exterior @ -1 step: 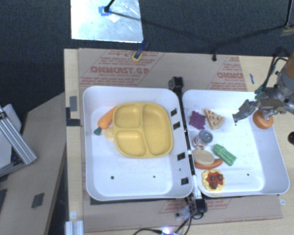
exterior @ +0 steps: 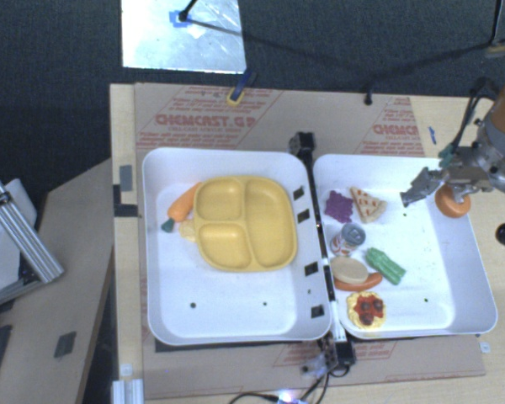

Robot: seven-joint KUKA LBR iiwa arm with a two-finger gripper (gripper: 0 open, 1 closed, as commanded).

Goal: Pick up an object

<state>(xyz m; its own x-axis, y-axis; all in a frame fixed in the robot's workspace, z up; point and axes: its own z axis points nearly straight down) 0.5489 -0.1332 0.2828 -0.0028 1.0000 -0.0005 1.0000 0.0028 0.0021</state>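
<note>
Two shallow white bins sit side by side on the surface [exterior: 404,112], and the pick looks barely begun: as far as can be judged, nothing has been lifted yet. The left bin [exterior: 164,251] carries a yellow divided plate [exterior: 240,223] with a toy carrot [exterior: 183,202] lying against its left edge. The right bin [exterior: 454,268] holds the likely candidates, clustered toward its left side: a purple toy piece [exterior: 338,204], a pizza slice [exterior: 367,203] just beside it, a small can [exterior: 348,238], a green toy vegetable [exterior: 385,265], a bun [exterior: 348,268] touching a sausage [exterior: 359,282], and a small round pizza [exterior: 366,309] near the front wall. The arm [exterior: 501,133] reaches in from the right, and its claw [exterior: 417,188] hangs over the upper right part of the right bin, above bare white floor, apart from the pizza slice, which is the nearest toy. Its dark tips point left toward the toys, but how wide they stand cannot be told at this angle; nothing is visible between them, so it appears to carry nothing. An orange disc-like part [exterior: 453,202] shows just below the wrist; whether it is part of the arm or a loose toy is unclear. What remains is everything: settling over a toy, descending, closing and lifting.
</note>
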